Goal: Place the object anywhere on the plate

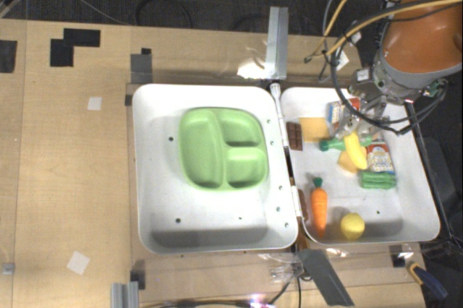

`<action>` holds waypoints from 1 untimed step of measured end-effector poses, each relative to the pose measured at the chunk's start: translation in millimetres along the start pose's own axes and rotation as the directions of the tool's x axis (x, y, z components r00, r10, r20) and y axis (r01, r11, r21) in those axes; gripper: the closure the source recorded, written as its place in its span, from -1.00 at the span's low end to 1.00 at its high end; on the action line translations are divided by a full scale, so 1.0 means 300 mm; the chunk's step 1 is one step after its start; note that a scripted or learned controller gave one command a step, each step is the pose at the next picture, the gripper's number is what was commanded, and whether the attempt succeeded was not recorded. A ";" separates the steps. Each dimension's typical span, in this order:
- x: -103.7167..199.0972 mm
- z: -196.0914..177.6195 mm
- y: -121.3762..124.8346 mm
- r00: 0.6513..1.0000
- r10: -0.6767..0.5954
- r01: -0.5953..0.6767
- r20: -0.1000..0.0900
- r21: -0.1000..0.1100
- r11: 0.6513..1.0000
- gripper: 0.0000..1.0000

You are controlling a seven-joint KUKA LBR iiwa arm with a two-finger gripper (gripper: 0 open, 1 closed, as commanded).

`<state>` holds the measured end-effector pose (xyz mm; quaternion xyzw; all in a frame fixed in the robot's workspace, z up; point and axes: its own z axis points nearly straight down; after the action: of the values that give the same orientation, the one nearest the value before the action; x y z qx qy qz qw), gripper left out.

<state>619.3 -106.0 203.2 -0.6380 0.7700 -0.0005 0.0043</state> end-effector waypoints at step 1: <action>-0.249 0.061 0.178 0.990 -0.143 0.143 0.001 -0.002 0.990 1.00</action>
<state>580.7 -22.5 185.0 -0.6915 0.7224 0.0001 0.0038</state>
